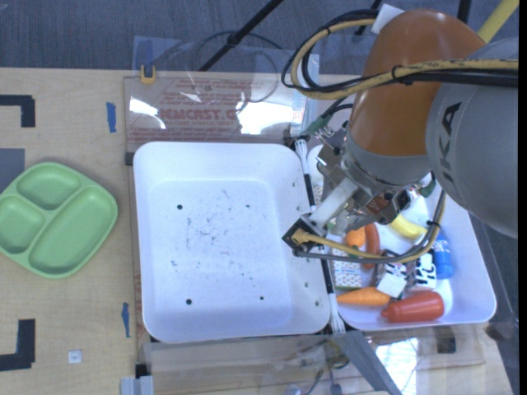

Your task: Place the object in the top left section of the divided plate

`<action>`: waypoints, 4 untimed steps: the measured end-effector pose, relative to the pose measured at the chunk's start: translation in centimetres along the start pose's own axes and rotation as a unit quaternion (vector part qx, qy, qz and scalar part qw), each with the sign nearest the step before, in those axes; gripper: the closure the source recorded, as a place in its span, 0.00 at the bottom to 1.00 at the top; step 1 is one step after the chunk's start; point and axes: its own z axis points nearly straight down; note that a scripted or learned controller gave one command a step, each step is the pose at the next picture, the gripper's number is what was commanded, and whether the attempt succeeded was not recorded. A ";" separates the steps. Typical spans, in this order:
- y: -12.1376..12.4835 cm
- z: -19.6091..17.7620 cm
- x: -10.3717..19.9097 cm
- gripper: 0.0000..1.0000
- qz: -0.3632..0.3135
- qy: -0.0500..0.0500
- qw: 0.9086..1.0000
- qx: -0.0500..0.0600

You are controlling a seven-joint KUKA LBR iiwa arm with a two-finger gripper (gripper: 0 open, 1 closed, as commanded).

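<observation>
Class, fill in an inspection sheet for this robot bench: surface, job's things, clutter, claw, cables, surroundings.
Surface: wooden bench with two white bins; left bin scuffed.
Job's things: green divided plate left of the bins, nothing seen in its sections.
Clutter: carrot, red toy, blue toy and yellow toy in the right bin.
Claw: claw low over the right bin's left side.
Cables: yellow cable runs over the arm.
Surroundings: clear sheet behind the left bin; blue tape on the bench.

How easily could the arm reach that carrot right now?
Probably yes, easily: the carrot lies uncovered at the right bin's front, and the arm hangs over that same bin. A red thing close beside it might crowd a grasp.
</observation>
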 end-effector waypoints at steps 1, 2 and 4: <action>3.5 -8.2 0.4 1.00 -0.128 0.000 0.992 -0.001; -2.6 4.3 2.0 1.00 -0.100 0.000 0.995 0.001; -5.5 -4.4 4.5 1.00 -0.069 0.000 0.998 0.000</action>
